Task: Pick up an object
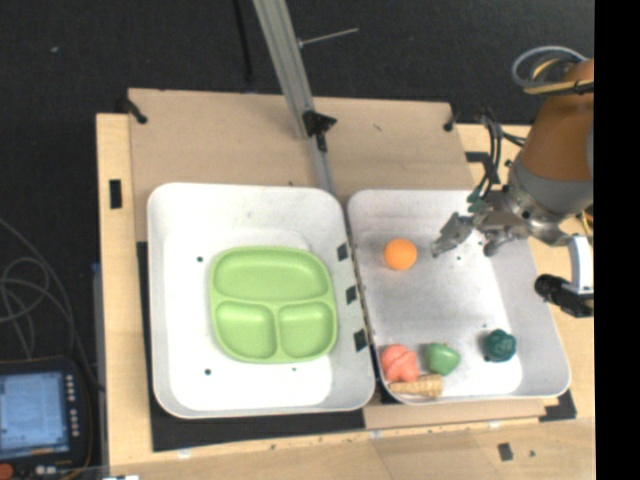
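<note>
Two shallow white bins sit side by side on the counter. The left bin holds a green divided plate with three compartments, lying flat near its middle. The right bin carries the loose items: an orange ball toward the far left part of the bin floor, alone on bare white; along the near edge, a pink lumpy object in the near left corner, a green rounded object just beside it on the right, and a pale tan piece lying against the near rim below those two. A dark teal object rests apart from them, toward the near right. The arm comes in from the right, orange band above a grey wrist. The tool hangs over the far right part of the right bin, its two fingers spread, one pointing left toward the orange ball, the other angled near; nothing sits between them. The orange ball lies near the left fingertip but clear of it. A grey metal post rises from the far side between the bins.
</note>
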You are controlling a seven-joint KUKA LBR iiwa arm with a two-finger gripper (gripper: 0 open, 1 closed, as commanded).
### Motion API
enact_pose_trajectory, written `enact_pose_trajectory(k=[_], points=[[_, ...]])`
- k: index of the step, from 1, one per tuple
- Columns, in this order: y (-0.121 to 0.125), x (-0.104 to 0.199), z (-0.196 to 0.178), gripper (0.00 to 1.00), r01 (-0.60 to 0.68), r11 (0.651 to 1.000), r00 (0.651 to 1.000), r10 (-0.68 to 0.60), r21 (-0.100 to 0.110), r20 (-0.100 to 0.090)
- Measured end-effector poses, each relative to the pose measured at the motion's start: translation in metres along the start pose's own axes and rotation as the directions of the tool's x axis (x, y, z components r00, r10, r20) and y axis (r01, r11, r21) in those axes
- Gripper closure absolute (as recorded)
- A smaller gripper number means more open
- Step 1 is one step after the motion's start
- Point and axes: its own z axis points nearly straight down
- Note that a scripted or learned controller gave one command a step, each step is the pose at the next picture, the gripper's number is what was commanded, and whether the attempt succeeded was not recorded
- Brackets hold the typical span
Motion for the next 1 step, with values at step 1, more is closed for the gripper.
enact_pose_trajectory(k=[1], points=[[0.0000,-0.0001,0.0000,0.00,-0.001,1.000,1.000,0.001,0.000,0.000]])
